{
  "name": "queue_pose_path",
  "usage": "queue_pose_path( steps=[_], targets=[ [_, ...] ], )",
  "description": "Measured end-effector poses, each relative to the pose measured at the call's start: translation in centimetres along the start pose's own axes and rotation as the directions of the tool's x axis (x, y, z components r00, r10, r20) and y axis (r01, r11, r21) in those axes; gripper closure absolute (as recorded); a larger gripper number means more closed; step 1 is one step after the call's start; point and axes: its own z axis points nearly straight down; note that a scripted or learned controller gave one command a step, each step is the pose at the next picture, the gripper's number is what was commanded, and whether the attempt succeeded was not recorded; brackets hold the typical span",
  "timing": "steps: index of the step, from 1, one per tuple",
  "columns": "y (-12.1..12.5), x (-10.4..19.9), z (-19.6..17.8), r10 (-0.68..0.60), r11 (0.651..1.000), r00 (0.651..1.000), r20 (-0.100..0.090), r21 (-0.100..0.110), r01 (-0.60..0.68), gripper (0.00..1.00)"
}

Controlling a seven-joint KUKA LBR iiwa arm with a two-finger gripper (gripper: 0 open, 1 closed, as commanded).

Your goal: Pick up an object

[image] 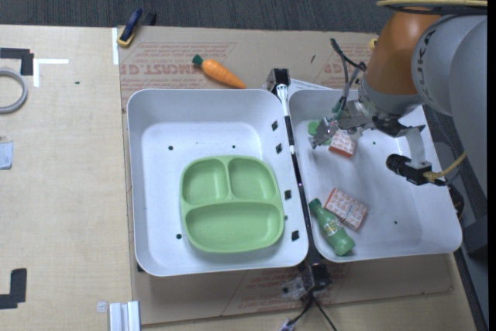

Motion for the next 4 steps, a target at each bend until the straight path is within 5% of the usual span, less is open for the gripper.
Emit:
queue_pose_path(
  steps=[1,2,3,4],
  targets=[
    [0.1,-0.3,-1.1,0.003,1.000,1.000,0.007,-0.008,-0.003,1.00],
    [0.1,-0.3,-1.1,0.002,1.000,1.000,0.007,-0.008,-0.002,0.00],
    [0.2,-0.3,-2.1,0.005,1.000,1.000,0.008,-0.010,-0.004,1.00],
    [-1.0,8.0,-11.6,-0.030,1.000,1.000,-0.004,0.005,0.030,1.00]
  ],
)
